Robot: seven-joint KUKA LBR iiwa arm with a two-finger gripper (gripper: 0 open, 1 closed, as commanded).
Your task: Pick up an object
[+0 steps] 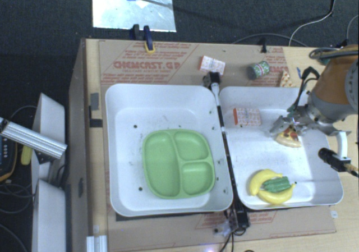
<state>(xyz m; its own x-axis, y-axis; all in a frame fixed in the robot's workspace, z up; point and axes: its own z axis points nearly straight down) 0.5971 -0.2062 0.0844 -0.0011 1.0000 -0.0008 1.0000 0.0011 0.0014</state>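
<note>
Reaching in from the right, the arm (336,85) has its hand (290,128) down over the pizza slice (289,138) in the right bin (320,189), grip unclear tbh.

Both white bins (168,99) on the table (168,60) are viewed from above at a slant by one fixed camera, set well back, with the arm (336,91) entering from the right.

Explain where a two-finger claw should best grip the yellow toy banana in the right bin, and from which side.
Grip the yellow toy banana across its curved middle, coming straight down from above. It lies flat on the floor of the right white bin, and a green toy rests over its right half, so the exposed left part is probably the safer spot.
</note>
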